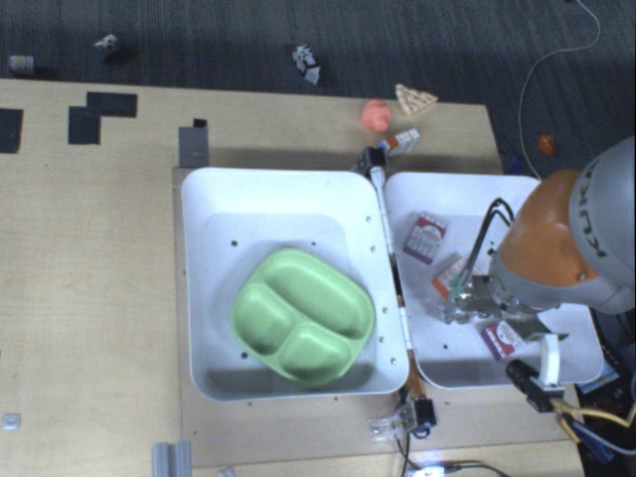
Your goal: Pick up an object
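Arm low in the right bin, tool among small packets; pick not confirmed.

The tool [467,301] sits at the lower middle of the right bin [566,192], under the arm's orange band, right of frame centre. I cannot tell how it is set; the wrist hides that part. Nearest candidates: a small orange-and-white packet [444,278] just left of the tool, a dark red packet [500,339] just below right, and a red-and-white packet [424,238] further up. None shows lifted. The left bin [199,266] holds a green divided tray [303,313], well apart from the tool. Judged step: descent or grasp attempt on one of the near packets. Next move calls for closing on one item and lifting straight up, clear of the bin wall.
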{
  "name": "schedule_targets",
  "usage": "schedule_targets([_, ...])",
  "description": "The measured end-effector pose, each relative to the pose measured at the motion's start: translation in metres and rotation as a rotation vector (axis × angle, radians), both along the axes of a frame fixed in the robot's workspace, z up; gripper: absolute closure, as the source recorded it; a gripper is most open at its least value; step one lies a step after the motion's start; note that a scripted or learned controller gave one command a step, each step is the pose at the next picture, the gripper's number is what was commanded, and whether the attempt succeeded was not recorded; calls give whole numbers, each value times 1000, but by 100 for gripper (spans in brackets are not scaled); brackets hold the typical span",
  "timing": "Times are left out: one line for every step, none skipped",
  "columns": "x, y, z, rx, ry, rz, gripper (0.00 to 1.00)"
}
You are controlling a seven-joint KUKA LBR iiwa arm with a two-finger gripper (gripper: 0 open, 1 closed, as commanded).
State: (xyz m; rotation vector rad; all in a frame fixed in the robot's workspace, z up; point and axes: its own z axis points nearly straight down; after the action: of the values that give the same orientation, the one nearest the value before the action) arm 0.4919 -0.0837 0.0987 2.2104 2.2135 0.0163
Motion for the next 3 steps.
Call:
schedule_targets([0,0,0,0,0,0,0])
schedule_targets([2,1,10,1,-4,2,100])
schedule_targets([2,1,10,1,-4,2,0])
